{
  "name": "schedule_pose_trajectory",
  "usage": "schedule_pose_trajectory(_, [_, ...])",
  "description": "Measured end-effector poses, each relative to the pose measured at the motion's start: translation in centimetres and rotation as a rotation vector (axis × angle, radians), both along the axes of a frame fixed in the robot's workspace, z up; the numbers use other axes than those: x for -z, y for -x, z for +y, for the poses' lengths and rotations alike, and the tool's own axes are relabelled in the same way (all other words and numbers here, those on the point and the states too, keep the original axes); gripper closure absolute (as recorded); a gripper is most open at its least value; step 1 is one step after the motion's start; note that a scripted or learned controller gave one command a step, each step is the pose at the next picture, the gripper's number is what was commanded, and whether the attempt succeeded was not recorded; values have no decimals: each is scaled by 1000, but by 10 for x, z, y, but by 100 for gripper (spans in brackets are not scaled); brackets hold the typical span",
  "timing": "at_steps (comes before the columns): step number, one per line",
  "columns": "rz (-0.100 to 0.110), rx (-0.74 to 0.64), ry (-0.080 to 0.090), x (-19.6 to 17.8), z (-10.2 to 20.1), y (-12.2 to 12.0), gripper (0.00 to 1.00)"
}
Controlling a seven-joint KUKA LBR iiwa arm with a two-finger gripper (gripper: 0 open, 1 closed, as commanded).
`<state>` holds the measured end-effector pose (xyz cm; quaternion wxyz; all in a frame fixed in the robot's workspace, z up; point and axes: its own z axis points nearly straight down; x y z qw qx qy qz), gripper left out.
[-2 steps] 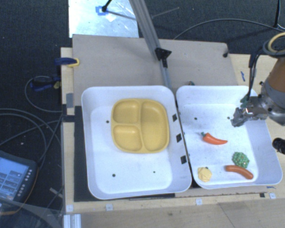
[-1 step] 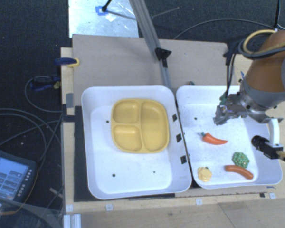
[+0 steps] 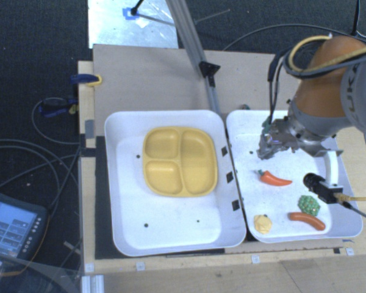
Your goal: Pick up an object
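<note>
So the gripper (image 3: 267, 150) is hovering over the far-left part of the right bin (image 3: 244, 127), and honestly I cannot tell if it's open or closed from this angle. Nothing visible in its grip. Just near it lies an orange toy carrot (image 3: 274, 178). Further toward the near edge there's a green broccoli piece (image 3: 309, 204), a red-orange sausage (image 3: 306, 220) and a pale yellow toy (image 3: 263, 224). The left bin (image 3: 119, 182) holds a yellow divided plate (image 3: 179, 162).
</note>
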<state>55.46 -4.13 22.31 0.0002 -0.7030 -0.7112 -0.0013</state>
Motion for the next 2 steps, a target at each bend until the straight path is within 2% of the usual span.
schedule_pose_trajectory(1, [-1,0,0,-4,50,-12,100])
schedule_pose_trajectory(2, [0,-1,-1,-14,111,-9,100])
